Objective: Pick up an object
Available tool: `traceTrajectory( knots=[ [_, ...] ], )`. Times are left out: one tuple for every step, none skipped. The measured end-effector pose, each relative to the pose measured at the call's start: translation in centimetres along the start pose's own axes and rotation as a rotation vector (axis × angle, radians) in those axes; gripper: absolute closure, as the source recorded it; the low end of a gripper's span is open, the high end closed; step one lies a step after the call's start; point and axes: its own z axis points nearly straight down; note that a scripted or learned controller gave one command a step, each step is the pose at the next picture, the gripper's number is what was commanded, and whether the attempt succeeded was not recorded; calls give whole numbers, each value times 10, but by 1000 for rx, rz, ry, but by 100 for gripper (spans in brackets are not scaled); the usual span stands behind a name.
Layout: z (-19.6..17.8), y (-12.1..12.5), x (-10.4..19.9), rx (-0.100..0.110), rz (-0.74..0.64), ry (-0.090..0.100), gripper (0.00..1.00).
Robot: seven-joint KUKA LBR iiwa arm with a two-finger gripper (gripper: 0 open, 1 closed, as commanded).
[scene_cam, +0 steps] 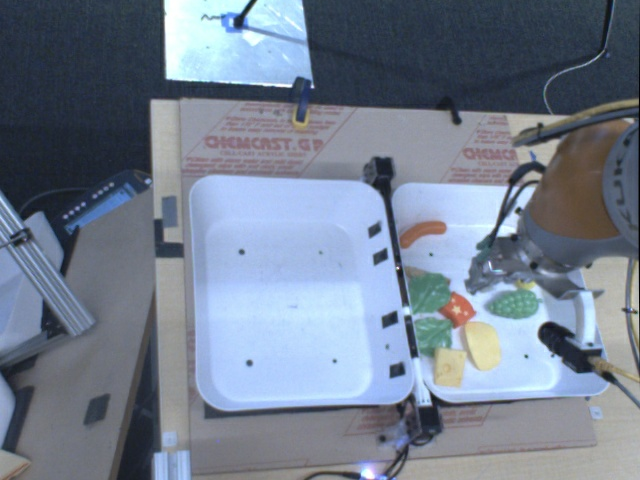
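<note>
Camera view: gripper (487, 271) low in right bin (440, 200), beside green bumpy toy (514, 304); finger state unreadable. Red-orange piece (458, 309), green leaf (429, 291), yellow pieces (482, 346) crowded close. Likely risk: nudging neighbours, closing on nothing.

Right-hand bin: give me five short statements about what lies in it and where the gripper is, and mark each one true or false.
1. The orange sausage lies near the right bin's far left corner. True.
2. The gripper is over the left bin. False: it is over the right bin, beside the bumpy green toy.
3. The red piece lies against the green leafy toys. True.
4. The two yellow pieces lie at the far edge of the right bin. False: they lie near its front edge.
5. The sausage is between the gripper's fingers. False: it lies apart, on the bin floor.
</note>
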Motion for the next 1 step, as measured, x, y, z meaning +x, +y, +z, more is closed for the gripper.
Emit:
traceTrajectory(
  knots=[
    [-279,67,-8,-18,-1,-5,100]
  ],
)
